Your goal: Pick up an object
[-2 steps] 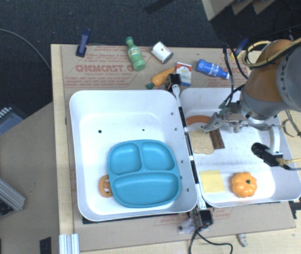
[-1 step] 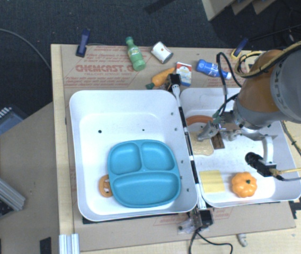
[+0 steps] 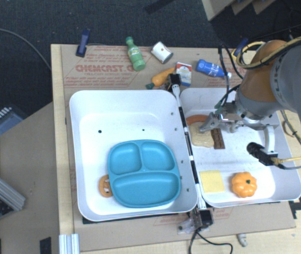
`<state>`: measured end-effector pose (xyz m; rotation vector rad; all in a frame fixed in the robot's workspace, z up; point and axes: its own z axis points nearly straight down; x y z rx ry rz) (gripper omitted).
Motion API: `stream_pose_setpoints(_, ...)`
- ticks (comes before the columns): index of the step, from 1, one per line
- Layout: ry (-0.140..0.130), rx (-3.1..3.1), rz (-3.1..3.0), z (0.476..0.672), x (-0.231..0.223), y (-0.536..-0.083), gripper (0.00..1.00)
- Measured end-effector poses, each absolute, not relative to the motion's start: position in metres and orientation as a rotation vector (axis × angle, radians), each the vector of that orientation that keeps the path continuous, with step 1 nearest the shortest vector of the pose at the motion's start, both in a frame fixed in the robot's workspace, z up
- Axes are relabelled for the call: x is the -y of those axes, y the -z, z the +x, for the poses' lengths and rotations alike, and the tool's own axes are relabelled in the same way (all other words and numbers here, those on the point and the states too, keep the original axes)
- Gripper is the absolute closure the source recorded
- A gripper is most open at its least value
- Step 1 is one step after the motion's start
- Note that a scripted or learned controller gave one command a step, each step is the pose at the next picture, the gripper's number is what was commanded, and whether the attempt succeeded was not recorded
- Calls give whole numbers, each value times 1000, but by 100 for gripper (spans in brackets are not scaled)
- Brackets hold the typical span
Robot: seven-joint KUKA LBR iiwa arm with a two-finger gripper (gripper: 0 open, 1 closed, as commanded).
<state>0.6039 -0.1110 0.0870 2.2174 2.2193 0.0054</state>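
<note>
The arm's jaws (image 3: 218,136) hang low over the bread slice (image 3: 202,139) in the right bin (image 3: 283,187), seemingly lined up for a grab, though I cannot tell their state.

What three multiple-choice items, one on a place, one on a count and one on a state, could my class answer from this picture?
1. Where does the blue divided plate lie?
A. left bin
B. right bin
C. on the bench

2. How many compartments has it?
A. two
B. three
C. four

3. Where is the claw?
A. low in the right bin
B. high above the left bin
C. over the green bottle

Answers: 1 A, the plate sits inside the left bin. 2 B, two small hollows above one long one. 3 A, the claw is down by the tan slice.
</note>
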Motion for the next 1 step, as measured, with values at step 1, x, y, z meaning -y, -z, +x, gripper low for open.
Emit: stream_pose_setpoints(1, -5, -2217, 2219, 581, 101, -87, 0)
